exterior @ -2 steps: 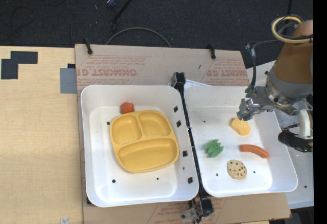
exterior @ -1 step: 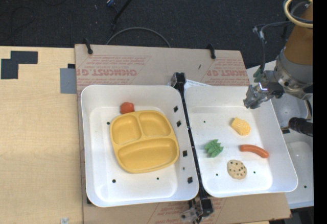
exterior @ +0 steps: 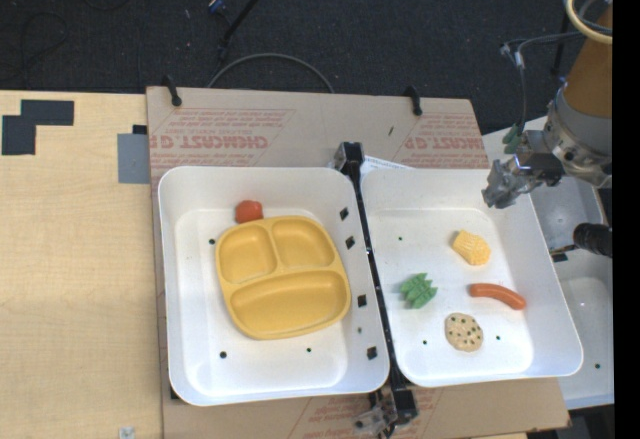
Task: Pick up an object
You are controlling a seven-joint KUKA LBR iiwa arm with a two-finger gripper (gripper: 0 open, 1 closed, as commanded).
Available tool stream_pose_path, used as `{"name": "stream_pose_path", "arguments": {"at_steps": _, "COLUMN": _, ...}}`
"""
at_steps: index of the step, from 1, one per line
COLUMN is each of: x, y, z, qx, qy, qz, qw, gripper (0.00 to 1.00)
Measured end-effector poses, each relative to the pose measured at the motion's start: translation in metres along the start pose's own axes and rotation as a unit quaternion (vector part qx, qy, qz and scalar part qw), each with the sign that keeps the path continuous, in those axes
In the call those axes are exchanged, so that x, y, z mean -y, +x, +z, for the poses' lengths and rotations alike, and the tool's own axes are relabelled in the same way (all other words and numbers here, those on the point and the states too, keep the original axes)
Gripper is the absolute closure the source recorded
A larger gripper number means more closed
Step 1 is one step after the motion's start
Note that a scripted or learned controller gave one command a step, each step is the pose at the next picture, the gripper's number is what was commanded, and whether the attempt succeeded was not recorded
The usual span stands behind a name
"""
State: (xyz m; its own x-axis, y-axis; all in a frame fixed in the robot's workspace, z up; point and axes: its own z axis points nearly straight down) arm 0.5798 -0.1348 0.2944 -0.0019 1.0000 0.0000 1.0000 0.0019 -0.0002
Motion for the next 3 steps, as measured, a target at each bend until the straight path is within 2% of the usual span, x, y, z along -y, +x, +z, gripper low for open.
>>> {"name": "stream_pose_path", "arguments": {"at_steps": 2, "x": -0.009, "y": 0.094, "z": 0.02, "qx": -0.001, "qy": 0.002, "qz": -0.001, "qw": 1.0, "gripper": 1.0}}
{"name": "stream_pose_path", "arguments": {"at_steps": 3, "x": -0.004, "y": 0.145, "z": 0.043, "qx": -0.001, "qy": 0.003, "qz": -0.001, "qw": 1.0, "gripper": 1.0}}
